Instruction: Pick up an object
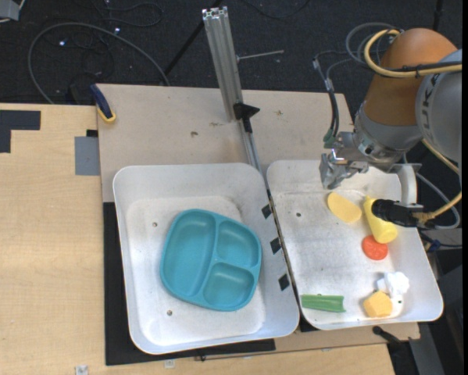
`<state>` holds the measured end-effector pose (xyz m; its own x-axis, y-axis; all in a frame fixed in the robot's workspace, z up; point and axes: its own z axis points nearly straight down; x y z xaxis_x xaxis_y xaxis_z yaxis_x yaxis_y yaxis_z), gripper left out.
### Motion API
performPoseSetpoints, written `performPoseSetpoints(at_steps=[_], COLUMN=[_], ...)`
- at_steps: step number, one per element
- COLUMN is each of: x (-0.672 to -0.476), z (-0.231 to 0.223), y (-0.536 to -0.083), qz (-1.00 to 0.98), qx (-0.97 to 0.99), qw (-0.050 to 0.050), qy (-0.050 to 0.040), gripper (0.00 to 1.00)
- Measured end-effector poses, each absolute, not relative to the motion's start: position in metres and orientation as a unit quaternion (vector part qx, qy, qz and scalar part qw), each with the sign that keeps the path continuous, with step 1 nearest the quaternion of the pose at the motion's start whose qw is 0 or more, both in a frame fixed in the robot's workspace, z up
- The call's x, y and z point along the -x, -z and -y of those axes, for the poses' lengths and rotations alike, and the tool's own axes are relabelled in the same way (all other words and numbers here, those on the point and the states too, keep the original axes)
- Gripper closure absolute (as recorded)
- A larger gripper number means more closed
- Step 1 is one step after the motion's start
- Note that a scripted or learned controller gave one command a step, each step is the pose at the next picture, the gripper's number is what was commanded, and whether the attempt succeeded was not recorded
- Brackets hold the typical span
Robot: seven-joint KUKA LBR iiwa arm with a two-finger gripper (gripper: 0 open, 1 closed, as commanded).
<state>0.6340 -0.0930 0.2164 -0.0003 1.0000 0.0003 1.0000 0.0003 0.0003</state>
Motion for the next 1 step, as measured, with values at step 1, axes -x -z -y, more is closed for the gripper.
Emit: performPoseSetpoints(at_steps=[1], x=[-0.6372], z=[0.0373], y=[-0.2119], qz=[-0.709], qx=[-0.705], qw=[-0.002], qy=[0.0008], gripper=[1.0])
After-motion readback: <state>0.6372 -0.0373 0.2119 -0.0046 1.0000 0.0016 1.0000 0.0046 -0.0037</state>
